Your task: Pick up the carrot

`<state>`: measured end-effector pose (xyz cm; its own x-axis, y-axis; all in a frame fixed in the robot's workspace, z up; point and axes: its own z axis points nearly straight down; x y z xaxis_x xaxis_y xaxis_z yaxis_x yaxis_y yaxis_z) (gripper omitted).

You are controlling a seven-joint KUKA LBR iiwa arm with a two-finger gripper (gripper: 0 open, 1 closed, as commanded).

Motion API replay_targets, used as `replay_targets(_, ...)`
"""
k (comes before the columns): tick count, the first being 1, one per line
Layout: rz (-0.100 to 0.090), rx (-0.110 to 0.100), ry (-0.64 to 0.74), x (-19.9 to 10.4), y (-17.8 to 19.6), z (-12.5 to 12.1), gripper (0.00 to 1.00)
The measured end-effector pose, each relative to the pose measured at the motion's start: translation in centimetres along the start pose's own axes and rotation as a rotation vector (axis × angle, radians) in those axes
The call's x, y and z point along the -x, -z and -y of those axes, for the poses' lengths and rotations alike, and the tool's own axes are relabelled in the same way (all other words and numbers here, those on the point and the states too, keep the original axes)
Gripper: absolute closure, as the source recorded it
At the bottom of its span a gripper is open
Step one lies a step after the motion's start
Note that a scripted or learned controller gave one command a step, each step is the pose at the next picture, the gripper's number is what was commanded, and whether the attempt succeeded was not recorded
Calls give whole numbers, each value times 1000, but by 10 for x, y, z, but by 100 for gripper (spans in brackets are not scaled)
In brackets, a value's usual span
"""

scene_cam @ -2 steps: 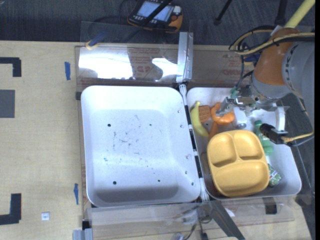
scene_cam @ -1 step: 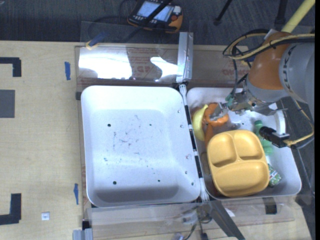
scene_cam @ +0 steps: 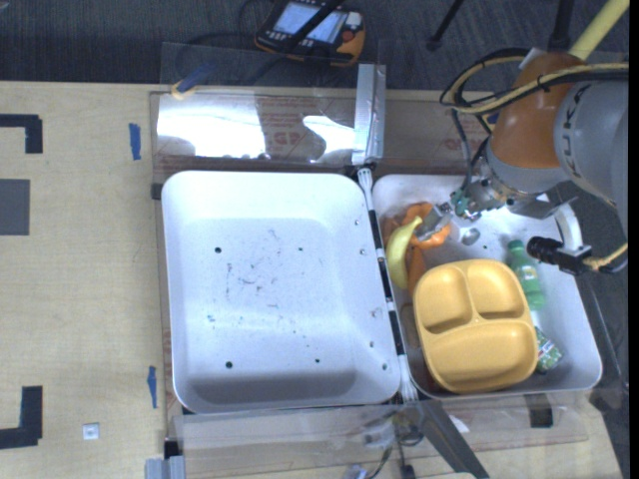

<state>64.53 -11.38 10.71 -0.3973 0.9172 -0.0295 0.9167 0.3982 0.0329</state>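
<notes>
The orange carrot (scene_cam: 413,214) lies at the far left of the right bin (scene_cam: 584,339), beside a yellow banana (scene_cam: 400,250). My gripper (scene_cam: 439,231) is low in that bin, right at the carrot's near end and apparently touching it. Part of the carrot is hidden under the gripper. The grey arm with its orange band (scene_cam: 529,128) reaches in from the upper right.
A yellow divided plate (scene_cam: 474,322) fills the front of the right bin, just below the gripper. A green bottle (scene_cam: 525,275) lies along the plate's right side. The left bin (scene_cam: 270,287) sits across a narrow divider.
</notes>
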Motion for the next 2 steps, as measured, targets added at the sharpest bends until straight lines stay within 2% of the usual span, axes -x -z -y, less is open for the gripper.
replay_targets(1, -22, -25, 221, 17, -2, -12, 0)
replay_targets(2, -13, -19, 223, 20, 11, -14, 100)
